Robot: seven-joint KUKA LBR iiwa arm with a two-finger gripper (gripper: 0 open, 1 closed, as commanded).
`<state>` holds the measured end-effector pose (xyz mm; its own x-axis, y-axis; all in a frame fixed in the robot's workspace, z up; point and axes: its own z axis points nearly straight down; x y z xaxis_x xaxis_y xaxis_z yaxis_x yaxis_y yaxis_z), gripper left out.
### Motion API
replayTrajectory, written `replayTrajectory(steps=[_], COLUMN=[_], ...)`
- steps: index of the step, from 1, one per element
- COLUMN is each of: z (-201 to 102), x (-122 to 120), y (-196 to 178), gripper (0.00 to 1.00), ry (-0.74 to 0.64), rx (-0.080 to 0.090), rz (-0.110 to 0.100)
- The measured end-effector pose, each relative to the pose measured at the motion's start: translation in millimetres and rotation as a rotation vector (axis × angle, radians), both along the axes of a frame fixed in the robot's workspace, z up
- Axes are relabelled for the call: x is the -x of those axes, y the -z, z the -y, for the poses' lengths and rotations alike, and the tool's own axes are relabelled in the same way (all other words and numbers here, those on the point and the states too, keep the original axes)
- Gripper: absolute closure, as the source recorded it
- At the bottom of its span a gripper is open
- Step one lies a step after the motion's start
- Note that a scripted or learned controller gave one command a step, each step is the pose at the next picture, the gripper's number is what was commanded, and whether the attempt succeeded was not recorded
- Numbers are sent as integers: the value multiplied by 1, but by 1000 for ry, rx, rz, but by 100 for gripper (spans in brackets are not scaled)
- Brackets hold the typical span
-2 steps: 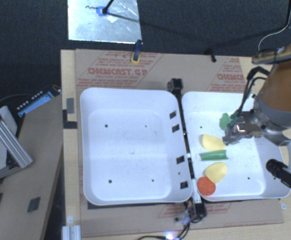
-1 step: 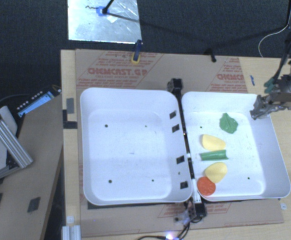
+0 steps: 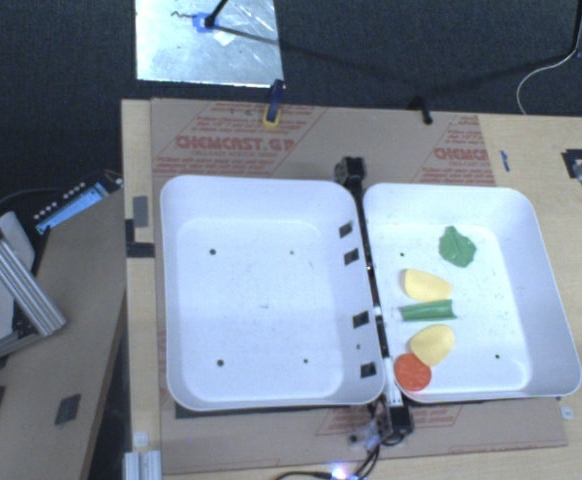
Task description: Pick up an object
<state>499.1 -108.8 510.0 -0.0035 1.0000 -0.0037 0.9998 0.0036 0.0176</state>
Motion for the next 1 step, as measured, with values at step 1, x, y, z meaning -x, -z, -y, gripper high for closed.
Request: replayTrajectory(steps=[1], z=[71], x=[14], y=[-12], gripper=[100], ry=[9], rx=[0], rz=[-12])
